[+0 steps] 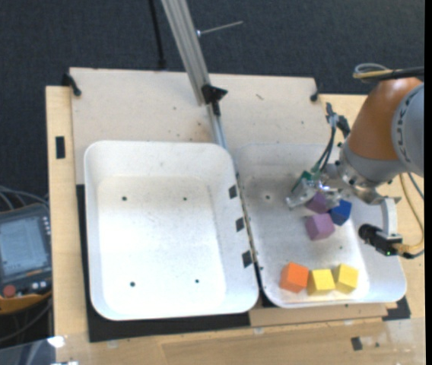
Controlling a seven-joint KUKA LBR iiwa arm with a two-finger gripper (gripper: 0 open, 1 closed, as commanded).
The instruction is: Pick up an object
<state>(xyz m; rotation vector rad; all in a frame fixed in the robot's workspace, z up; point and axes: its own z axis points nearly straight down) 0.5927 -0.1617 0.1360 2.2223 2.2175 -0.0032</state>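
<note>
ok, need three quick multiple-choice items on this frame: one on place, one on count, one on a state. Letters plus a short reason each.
1. Which shallow white bin holds the small foam cubes?
A. left bin
B. right bin
C. both

2. How many yellow cubes sit beside the orange cube?
A. one
B. two
C. three

3. Where is the gripper?
A. over the purple cubes
B. over the left bin
C. off the bench

Answers:
B, the cubes all lie in the right bin.
B, two yellow cubes line up by the orange cube.
A, the gripper sits at the purple cubes.
</note>
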